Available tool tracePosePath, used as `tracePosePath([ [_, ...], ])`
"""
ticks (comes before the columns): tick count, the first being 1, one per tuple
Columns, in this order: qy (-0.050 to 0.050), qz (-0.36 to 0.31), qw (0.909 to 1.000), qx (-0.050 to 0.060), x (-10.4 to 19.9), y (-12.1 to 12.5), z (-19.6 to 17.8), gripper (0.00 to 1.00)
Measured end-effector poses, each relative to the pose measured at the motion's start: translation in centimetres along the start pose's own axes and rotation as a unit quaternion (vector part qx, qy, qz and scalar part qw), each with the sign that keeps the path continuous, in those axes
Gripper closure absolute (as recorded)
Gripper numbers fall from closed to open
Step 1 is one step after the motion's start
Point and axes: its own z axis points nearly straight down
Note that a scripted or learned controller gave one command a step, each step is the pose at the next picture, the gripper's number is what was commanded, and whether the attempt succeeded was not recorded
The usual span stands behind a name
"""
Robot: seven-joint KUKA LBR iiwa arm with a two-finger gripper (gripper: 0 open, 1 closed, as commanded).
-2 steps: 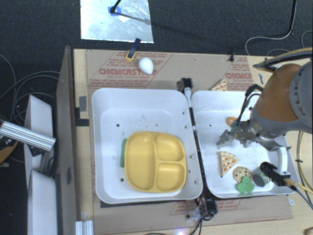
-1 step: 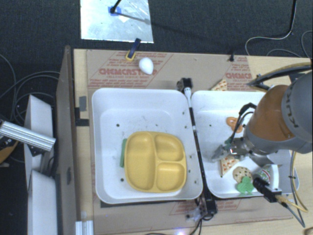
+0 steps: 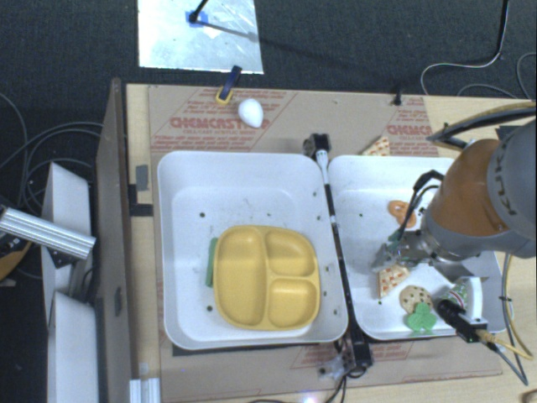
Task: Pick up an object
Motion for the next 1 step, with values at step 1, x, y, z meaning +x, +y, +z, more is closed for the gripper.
tracePosePath([
  [1,0.002,-0.006,1.0000,-0.005,8.85,4.01,-9.23,1.00],
])
